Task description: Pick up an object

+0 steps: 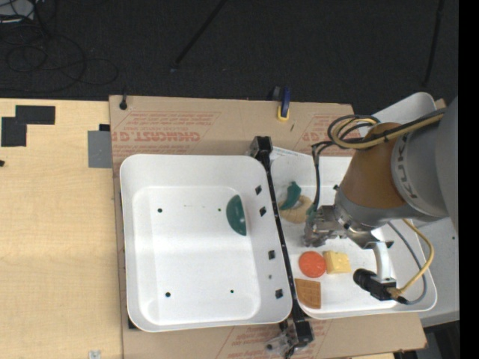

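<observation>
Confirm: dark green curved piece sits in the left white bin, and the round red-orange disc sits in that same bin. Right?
Half right. The camera view shows the dark green curved piece in the left white bin, but the round red-orange disc lies in the right white bin, beside a pale yellow block, below the gripper.

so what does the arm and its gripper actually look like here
The grey KUKA arm is a thick, rounded casing with a broad orange-brown band above the wrist. Yellow and black cables loop over the top of that band, and a black cable runs down its left side. The small metallic grey gripper sits below, with a silver bracket and a yellow cable trailing beside a black plug.
</observation>
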Robot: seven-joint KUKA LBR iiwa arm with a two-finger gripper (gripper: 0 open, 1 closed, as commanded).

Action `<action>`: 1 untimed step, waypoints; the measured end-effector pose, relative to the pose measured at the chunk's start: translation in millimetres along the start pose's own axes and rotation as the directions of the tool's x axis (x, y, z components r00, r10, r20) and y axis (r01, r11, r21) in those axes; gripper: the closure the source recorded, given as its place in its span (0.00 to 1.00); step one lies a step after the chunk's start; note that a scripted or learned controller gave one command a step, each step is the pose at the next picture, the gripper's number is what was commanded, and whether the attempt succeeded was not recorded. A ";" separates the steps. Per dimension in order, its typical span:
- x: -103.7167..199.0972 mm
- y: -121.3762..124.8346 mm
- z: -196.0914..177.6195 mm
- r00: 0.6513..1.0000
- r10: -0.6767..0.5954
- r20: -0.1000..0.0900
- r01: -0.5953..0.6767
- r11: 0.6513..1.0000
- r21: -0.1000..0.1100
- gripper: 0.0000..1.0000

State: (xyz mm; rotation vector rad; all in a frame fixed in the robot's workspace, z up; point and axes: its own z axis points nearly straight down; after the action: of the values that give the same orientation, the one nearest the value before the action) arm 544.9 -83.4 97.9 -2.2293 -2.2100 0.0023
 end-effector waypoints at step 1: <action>-41.5 -22.2 -186.2 1.000 -0.005 0.005 0.005 1.000 -0.015 1.00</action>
State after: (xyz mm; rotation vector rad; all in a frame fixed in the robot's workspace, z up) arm 522.9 -124.9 284.2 -2.2335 -2.2261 -0.0096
